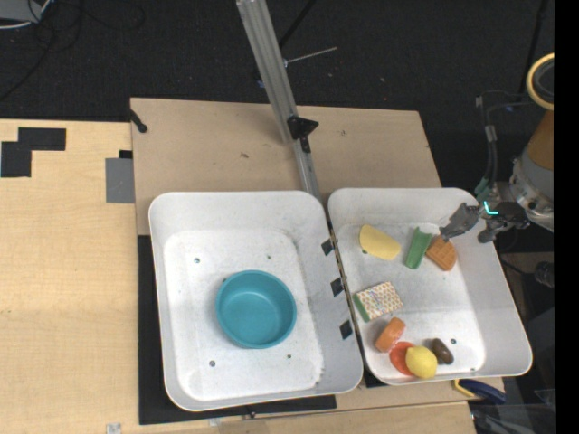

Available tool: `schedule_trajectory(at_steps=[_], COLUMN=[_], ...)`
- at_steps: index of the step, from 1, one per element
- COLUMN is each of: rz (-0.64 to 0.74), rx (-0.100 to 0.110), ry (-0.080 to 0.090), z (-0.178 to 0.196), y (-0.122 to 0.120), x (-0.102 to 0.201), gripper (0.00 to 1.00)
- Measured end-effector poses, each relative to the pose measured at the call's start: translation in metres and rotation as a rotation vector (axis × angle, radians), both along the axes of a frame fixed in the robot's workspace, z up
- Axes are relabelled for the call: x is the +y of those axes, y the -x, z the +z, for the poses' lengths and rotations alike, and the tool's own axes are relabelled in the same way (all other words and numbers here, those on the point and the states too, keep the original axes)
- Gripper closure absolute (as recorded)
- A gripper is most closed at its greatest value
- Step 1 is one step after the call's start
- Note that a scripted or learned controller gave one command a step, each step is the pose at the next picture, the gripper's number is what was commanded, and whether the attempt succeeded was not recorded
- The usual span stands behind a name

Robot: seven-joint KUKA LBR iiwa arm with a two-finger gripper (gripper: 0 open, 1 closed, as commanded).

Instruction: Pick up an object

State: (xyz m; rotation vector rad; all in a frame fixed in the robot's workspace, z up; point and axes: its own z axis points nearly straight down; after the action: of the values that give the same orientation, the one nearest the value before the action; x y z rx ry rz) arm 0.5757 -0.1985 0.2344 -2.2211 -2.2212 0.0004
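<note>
Gripper [477, 222] open, fingers spread

On the counter [81, 269] the left bin [181, 233] holds a teal bowl [256, 308], while the end effector [476, 223] hangs open at the right bin's [493, 306] far edge, near an orange block [442, 254], green stick [415, 248] and yellow piece [379, 242].

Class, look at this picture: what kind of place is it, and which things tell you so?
Probably a robotics lab bench set up for grasping trials: two shallow white bins side by side, toy food such as a yellow lemon, and a robot pincer at the right bin's edge.
</note>
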Motion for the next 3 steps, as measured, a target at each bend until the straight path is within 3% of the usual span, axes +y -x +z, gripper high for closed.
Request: schedule_trajectory(at_steps=[1, 3], rz=[0.0, 0.0], rx=[0.0, 0.004], ry=[0.0, -0.001], z=[0.0, -0.116], y=[0.0, 0.005], x=[0.0, 0.007], gripper=[0.0, 0.0])
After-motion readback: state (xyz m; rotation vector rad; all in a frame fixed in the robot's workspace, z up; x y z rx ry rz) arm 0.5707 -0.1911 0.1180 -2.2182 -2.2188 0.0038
